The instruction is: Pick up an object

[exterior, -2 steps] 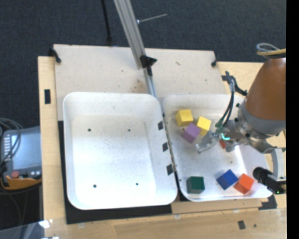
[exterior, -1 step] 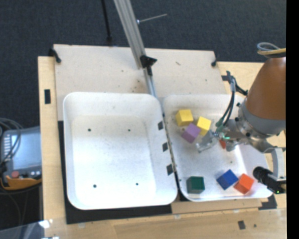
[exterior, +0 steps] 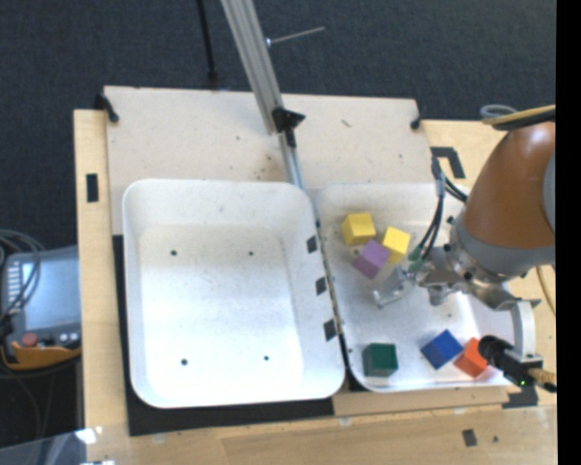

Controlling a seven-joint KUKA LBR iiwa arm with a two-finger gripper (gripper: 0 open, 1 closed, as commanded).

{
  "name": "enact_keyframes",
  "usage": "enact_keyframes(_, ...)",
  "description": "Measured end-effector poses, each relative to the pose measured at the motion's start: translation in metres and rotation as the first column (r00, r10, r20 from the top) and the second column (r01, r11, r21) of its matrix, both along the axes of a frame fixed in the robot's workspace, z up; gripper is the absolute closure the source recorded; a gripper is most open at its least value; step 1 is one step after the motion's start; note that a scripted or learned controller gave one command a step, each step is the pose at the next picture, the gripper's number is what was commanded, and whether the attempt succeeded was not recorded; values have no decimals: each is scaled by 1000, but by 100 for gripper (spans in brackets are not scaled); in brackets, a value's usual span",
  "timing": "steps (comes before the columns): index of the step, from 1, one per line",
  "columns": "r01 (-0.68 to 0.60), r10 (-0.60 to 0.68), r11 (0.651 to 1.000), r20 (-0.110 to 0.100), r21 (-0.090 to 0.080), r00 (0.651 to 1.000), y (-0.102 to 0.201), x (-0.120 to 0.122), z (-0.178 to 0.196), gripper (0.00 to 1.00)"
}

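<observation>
Your pincer (exterior: 392, 292) hangs low inside the right bin (exterior: 368, 200), its fingers pointing toward the purple cube (exterior: 372, 258) and ending just short of it. How far the fingers stand apart you cannot tell from this slanted view, and nothing shows between them, so count it as carrying nothing.

Taking the purple cube as your landmark and working from the near edge of the bench outward: the green cube (exterior: 380, 358) sits well nearer the camera than it, close to the bin's front wall. The blue cube (exterior: 442, 349) and the orange block (exterior: 473, 357) lie near that same front wall, off to the right and touching or almost touching each other. The purple cube itself lies mid-bin, just left of and above the fingertips. 2 yellow cubes follow: 1 (exterior: 396, 242) pressed against its upper right side, the other (exterior: 358, 228) just beyond it on the far side. The left bin (exterior: 136, 211) lies well to the left of all of them.

You are, by my reading, in the approach step: the grasp is not yet made. The purple cube looks the likeliest target. The next move calls for care, because the 3 cubes crowd together; a finger would need to slip into the narrow seam beside the yellow neighbour, or it may shove the cluster instead of closing on 1 piece.
</observation>
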State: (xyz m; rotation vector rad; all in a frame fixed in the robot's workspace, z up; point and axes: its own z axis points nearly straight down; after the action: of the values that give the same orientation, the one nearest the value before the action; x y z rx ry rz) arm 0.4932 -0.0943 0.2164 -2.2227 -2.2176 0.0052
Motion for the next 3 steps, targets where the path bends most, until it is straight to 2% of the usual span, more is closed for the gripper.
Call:
enact_keyframes(1,0,0,1000,-1,1,1000,-6,-5,-44,0)
enact_keyframes(2,-1,1,1000,-2,0,1000,-12,-7,-107,0)
enact_keyframes(3,5,-5,1000,8,1,1000,-11,-4,-93,100)
